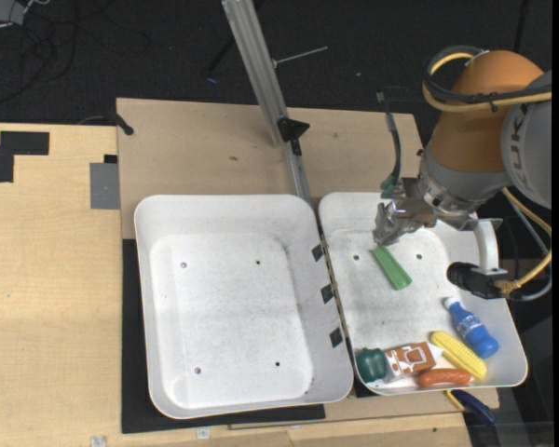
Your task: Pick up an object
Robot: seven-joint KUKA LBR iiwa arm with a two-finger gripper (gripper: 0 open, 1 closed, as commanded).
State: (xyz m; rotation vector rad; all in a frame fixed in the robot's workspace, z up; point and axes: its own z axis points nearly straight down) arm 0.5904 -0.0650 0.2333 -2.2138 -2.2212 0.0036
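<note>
The pincer [388, 234] sits low in the right bin [419, 214], its tip at the upper end of a green block [391, 267] lying flat on the bin floor; whether its grip is open or closed I cannot tell

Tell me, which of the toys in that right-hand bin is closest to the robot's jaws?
The green bar, lying alone mid-bin just below the gripper. The blue bottle, yellow corn and the rest sit along the bin's near edge.
</note>
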